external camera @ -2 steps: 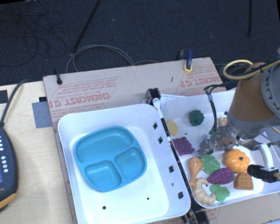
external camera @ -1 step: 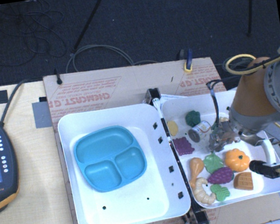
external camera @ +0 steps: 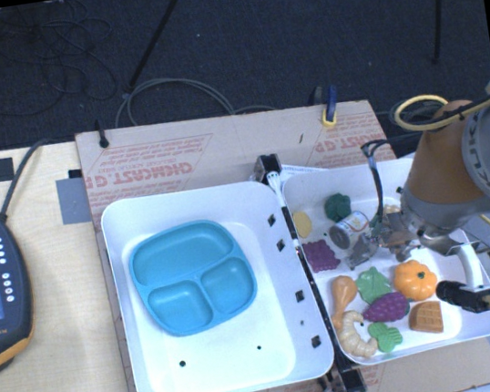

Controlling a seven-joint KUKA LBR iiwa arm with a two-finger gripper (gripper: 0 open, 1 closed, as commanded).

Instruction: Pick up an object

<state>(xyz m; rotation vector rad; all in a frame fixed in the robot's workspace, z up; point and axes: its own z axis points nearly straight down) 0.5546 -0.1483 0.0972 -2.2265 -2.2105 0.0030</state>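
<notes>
The two-finger gripper [external camera: 374,242] hung low in the right white bin [external camera: 390,178], centre-right of the frame; whether it was open or holding anything could not be told. Left of it lay a blue three-compartment plastic tray [external camera: 192,275] in the left bin [external camera: 163,379]. Just beside the gripper, a small silver can [external camera: 350,227] lay on its side, its long axis slanting up to the right.
</notes>
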